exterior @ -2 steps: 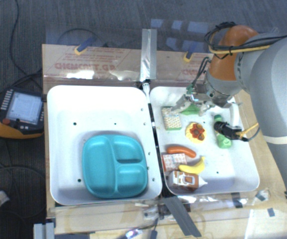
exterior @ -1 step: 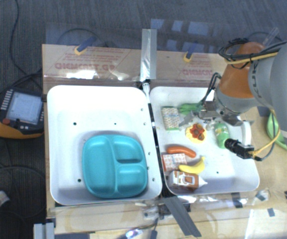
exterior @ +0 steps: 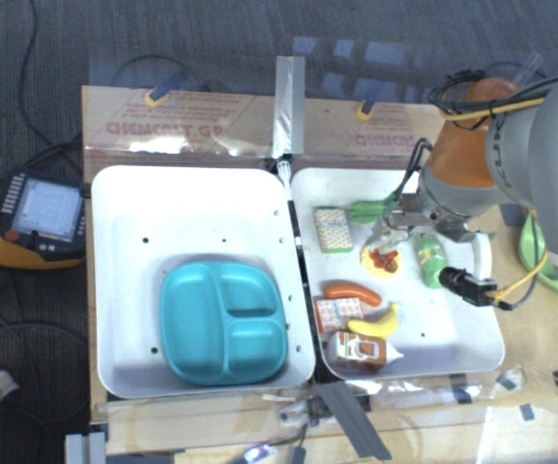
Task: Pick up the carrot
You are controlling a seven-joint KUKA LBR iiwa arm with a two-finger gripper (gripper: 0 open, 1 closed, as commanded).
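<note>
The carrot (exterior: pixel 353 293) is a short orange stick lying flat in the right bin (exterior: pixel 453 341), near its left side and just above a red-and-white packet (exterior: pixel 337 311). My gripper (exterior: pixel 396 230) hangs from the grey arm with the orange band (exterior: pixel 460 158) in the bin's upper middle. It is up and to the right of the carrot and apart from it, directly over a small red-and-yellow item (exterior: pixel 383 257). Nothing can be made out between the fingers.
Around the carrot lie a banana (exterior: pixel 375 322), a brown carton (exterior: pixel 358 351), a green-patterned box (exterior: pixel 332 228), a green vegetable (exterior: pixel 366 211) and a green bottle (exterior: pixel 430 256). A teal divided plate (exterior: pixel 222 322) sits in the left bin (exterior: pixel 143 201).
</note>
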